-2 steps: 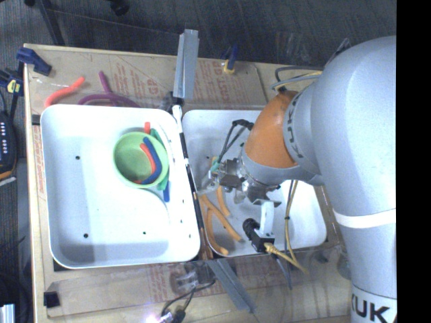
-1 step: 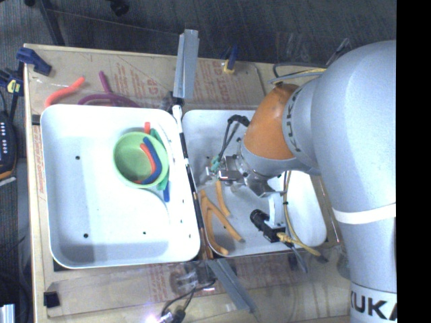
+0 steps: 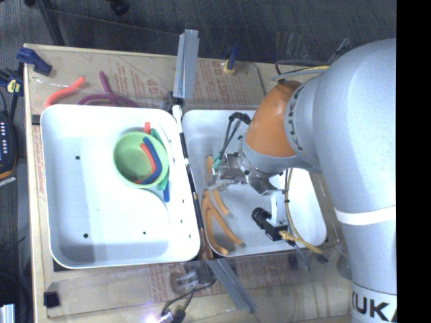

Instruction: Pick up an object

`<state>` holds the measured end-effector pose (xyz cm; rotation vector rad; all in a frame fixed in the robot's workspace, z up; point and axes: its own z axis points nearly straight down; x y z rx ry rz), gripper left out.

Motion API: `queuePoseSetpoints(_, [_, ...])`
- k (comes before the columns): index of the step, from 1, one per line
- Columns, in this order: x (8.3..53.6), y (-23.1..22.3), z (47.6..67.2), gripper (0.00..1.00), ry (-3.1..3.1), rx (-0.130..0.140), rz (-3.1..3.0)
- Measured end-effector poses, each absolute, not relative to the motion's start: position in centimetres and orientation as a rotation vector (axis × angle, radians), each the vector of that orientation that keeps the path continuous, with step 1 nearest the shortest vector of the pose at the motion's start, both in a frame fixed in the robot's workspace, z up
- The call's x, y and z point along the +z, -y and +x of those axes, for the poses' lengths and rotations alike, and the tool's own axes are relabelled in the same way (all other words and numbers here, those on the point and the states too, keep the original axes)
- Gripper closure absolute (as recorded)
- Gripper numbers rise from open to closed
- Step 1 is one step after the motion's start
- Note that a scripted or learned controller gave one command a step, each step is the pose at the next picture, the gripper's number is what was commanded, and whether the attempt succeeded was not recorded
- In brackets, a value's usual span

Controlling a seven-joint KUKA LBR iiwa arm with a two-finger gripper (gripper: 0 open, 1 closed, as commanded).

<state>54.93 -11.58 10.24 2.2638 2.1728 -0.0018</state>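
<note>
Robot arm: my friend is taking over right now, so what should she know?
Gripper: down low in the right bin, near its left wall; I cannot tell what it is doing.
Things: brown curved pieces lie just below the gripper in that bin. The green bowl, with red and blue bits inside, sits in the left bin.
Done: nothing looks lifted.
Left: pick up one object.

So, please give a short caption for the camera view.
The arm's pincer low in the right bin; green bowl in the left bin.

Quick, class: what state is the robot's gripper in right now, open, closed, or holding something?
Gripper: cannot be told; it sits low in the right bin above the orange curved pieces, with nothing visibly held.
</note>
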Motion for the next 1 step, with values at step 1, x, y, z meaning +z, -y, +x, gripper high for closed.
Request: queuePoseSetpoints(1, [20.57,9.81,56.86,1.0,-2.395,-0.002,2.036])
